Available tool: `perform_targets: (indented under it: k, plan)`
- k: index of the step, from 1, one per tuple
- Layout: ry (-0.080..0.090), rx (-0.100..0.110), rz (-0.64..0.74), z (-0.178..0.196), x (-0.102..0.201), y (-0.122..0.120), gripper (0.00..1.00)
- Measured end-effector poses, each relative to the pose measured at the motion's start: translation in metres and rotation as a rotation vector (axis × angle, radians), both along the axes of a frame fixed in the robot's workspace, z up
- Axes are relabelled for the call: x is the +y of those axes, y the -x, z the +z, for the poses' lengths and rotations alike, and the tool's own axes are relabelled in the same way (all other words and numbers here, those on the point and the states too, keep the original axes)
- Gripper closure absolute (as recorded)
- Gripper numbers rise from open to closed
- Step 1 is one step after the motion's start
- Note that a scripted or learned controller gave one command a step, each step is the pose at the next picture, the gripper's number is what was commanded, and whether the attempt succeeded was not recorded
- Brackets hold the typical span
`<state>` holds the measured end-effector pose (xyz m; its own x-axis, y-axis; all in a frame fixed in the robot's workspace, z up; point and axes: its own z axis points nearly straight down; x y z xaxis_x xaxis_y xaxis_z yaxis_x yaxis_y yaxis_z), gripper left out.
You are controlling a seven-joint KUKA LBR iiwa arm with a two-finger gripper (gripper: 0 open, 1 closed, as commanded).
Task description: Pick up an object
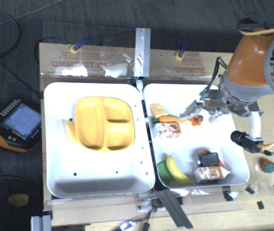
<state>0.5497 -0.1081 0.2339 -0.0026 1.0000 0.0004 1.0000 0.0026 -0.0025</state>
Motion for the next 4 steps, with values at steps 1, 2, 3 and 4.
perform_targets:
  k: [1, 2, 3, 4]
  plan:
    - [0.002, -0.008, -0.123, -0.103, 0.002, -0.034, 0.0]
    - [0.005, -0.017, -0.027, -0.142, -0.052, -0.059, 0.0]
    - [0.004, -0.006, 0.025, -0.146, -0.004, -0.108, 0.0]
    - [0.001, 0.005, 0.027, -0.136, -0.003, -0.107, 1.0]
